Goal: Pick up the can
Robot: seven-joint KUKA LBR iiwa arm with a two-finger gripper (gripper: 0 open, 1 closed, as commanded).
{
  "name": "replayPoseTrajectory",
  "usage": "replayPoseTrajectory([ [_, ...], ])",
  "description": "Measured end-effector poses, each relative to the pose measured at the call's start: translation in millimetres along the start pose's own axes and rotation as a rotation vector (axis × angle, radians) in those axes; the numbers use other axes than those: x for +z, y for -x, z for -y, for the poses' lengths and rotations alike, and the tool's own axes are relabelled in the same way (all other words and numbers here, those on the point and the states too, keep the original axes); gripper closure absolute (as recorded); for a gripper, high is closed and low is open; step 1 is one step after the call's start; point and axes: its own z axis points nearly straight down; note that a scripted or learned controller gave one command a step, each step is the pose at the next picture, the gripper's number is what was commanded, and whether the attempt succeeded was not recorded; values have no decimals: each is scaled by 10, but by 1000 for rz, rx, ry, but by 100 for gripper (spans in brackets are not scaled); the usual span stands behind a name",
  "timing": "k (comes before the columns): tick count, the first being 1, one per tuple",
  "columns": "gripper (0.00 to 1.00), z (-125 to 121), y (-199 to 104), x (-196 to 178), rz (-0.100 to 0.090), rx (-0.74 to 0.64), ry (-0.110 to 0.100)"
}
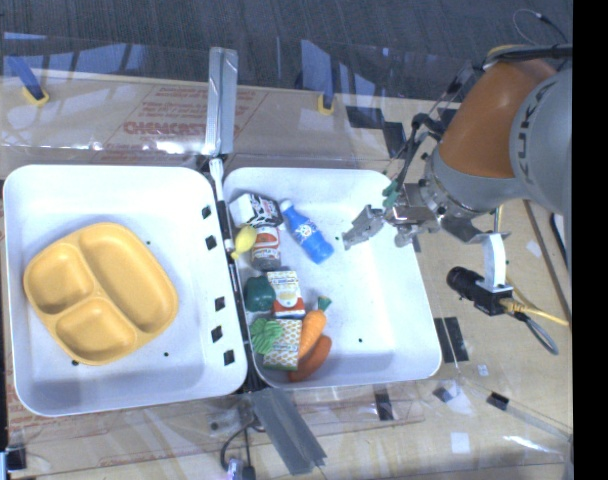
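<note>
Gripper (364, 226) sits over right bin (384, 353), near its upper right part, above bare white floor. Can't tell finger state from this angle, too small and blurry. Nothing visibly held.

Can (266, 246) lies at left wall of right bin, upper half, touching yellow lemon-like item (245, 239) on its left. White/black packet (252, 209) just above it. Blue bottle (308, 233) lies tilted just right of can, between can and gripper, apart from gripper.

Below can along same wall: green item (257, 292), small juice carton (286, 293), green leafy pack (273, 339), carrot (311, 332), and what's prob a red sausage (313, 358) at lower edge.

Left bin (44, 388) holds yellow divided tray (99, 290), centre-left. Arm (504, 118) w/ orange band comes in over bench's right side.
</note>
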Motion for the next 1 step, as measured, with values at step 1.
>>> replayPoseTrajectory([
  [1,0,-102,-430,1308,1,152,8],
])
